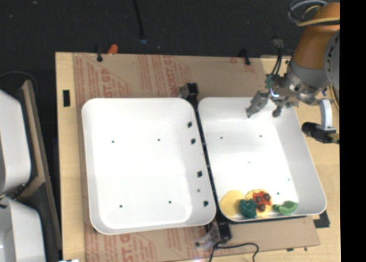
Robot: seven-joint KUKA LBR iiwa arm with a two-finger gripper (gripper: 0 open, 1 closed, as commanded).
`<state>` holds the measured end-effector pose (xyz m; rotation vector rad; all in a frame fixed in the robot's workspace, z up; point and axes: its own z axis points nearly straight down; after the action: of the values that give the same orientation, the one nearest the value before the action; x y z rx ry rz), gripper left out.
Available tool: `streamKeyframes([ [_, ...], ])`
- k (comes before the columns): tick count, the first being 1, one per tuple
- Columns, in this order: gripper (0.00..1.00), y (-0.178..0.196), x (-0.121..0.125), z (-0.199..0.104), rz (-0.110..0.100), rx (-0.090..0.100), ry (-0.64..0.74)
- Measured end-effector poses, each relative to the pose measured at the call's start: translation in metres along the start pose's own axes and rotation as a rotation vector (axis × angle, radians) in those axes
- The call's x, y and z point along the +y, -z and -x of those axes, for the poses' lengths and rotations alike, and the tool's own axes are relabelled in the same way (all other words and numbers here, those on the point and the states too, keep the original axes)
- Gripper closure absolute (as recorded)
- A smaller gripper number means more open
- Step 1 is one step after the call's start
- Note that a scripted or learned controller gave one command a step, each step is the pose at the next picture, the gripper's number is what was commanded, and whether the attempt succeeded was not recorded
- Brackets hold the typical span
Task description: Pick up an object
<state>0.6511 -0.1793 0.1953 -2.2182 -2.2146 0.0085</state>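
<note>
A small heap of objects lies at the near edge of the right bin (297, 158): a yellow piece (230, 202), a teal piece (247, 209), a red piece (262, 197) and a green piece (286, 206). My gripper (266, 105) hangs over the far right corner of that bin, far from the heap. Its two fingers stand spread apart, open, with nothing between them.
The left bin (91, 141) sits beside the right one, with black clips (194, 141) along the shared rims. Both bins rest on a cardboard sheet (143, 78) on the bench. A white box (14, 141) stands at the far left.
</note>
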Motion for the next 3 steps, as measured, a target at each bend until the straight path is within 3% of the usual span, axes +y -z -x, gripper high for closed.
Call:
streamKeyframes([
  [1,0.00,0.006,0.002,0.000,0.010,-0.001,0.001],
  [3,0.00,-0.091,0.008,0.003,0.006,-0.001,0.002],
])
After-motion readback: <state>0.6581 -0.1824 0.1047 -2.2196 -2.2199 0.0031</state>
